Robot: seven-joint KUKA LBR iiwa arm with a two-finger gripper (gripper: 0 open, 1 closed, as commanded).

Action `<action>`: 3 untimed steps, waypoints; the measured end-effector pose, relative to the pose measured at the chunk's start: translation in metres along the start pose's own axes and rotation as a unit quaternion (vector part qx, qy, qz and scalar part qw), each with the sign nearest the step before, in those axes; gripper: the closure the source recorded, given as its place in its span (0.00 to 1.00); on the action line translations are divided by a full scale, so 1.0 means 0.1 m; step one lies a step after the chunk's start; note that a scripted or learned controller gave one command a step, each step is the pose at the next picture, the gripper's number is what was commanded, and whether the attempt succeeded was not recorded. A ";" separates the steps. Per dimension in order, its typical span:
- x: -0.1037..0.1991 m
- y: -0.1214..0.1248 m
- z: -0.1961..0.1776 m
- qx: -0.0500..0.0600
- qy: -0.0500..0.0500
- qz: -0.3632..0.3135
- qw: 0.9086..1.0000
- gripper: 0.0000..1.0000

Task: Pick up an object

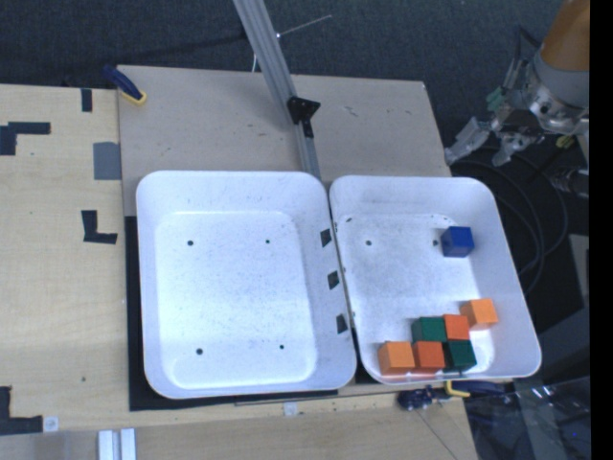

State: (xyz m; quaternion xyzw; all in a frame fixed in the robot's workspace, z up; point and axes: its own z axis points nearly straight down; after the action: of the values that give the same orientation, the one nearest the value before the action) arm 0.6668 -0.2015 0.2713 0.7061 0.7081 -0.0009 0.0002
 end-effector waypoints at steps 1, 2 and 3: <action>0.00 0.00 0.00 0.000 0.000 0.000 1.000 0.00; 0.02 -0.04 0.44 0.002 0.000 0.000 1.000 0.00; -0.01 -0.05 0.88 0.002 0.000 0.000 1.000 0.00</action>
State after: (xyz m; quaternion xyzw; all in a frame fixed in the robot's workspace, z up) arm 0.6622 -0.2023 0.1829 0.7064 0.7078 -0.0024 -0.0018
